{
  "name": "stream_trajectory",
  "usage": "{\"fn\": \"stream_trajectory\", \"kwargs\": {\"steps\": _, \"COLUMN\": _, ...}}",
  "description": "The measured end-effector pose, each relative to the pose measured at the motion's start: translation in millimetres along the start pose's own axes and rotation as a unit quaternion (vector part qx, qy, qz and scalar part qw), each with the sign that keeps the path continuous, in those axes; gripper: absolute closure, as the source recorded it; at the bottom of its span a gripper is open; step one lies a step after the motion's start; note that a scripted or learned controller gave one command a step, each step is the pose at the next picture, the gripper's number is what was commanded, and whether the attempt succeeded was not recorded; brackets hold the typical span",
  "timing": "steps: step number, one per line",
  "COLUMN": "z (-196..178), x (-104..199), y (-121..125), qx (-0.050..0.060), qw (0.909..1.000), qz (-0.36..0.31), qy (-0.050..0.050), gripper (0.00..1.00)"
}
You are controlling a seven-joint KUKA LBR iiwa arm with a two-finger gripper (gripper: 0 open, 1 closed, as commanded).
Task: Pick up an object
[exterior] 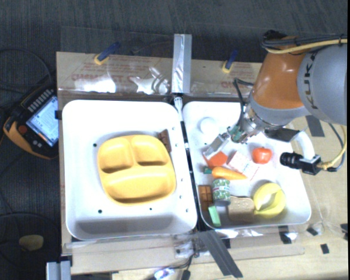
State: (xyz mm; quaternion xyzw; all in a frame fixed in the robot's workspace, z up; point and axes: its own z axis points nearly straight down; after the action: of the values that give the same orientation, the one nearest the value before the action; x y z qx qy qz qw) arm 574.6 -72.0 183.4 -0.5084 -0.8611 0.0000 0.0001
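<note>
in the right bin (303,214) the hand (219,146) hangs low over the carrot (228,172), grip state unclear, nothing visibly lifted yet.

1. Two bins sit side by side on the bench (70,63): the left bin (76,214) at 9 o'clock, the right bin (300,212) at 3 o'clock.
2. A divided tray (136,168) lies in the left bin's middle.
3. In the right bin, a tomato (261,154) lies at 2 o'clock, a banana (269,198) at 5 o'clock, a carrot (228,172) centrally.
4. The claw (214,149) hangs at 11 o'clock of the carrot.
</note>
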Motion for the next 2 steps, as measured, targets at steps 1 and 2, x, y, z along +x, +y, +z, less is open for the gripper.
{"fn": "stream_trajectory", "kwargs": {"steps": 1, "z": 93.3, "x": -31.8, "y": -5.4, "qx": -0.004, "qw": 0.9986, "qz": 0.052, "qy": -0.004, "gripper": 0.0}}
{"fn": "stream_trajectory", "kwargs": {"steps": 2, "z": 83.3, "x": -31.6, "y": -4.1, "qx": -0.006, "qw": 0.9986, "qz": 0.052, "qy": -0.003, "gripper": 1.0}}
